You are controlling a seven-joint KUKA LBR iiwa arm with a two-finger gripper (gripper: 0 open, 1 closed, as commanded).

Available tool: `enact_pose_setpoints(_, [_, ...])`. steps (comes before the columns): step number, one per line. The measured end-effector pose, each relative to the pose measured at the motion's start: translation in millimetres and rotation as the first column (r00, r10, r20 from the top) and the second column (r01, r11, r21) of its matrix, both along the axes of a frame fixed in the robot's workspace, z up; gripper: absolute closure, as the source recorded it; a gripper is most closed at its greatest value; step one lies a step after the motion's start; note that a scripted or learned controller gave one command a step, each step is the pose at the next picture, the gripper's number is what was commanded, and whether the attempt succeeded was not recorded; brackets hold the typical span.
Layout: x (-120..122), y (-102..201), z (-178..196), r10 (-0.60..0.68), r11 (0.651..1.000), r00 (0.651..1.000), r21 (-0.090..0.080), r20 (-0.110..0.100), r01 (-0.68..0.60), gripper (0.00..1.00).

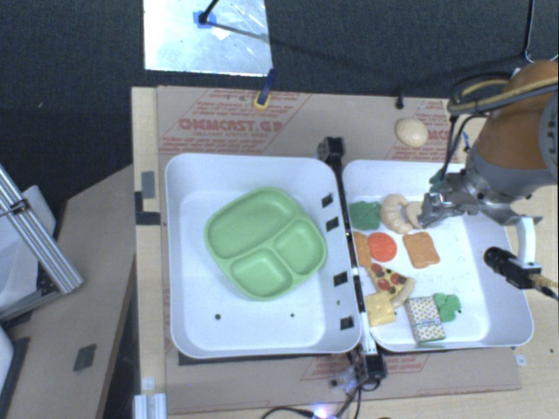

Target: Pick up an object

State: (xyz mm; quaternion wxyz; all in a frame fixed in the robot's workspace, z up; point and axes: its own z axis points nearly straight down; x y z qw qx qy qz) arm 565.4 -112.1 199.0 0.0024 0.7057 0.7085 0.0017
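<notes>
Arm [524,138] entering at 3 o'clock, showing rounded grey casing with broad orange band [522,120] wrapping around it above wrist. Black cables [479,90] looping off its 11 o'clock side, one thin line running down toward wrist. Gripper [434,204] gleaming as bare metal, blocky, dark at tip. White bracket [527,238] hanging below casing, carrying black cylinder [511,266].

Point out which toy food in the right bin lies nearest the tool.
The pale croissant, just left of the tool. The orange toast slice lies lower, and the red tomato round farther left.
</notes>
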Motion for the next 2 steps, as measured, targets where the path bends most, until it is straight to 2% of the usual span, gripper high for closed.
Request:
enact_pose_setpoints(1, [1.3,0.0,27.1,0.001,1.000,1.000,0.000,-0.001,-0.001,1.00])
enact_pose_setpoints(2, [34.2,44.2,15.6,0.006,1.000,1.000,0.002,-0.003,-0.006,1.00])
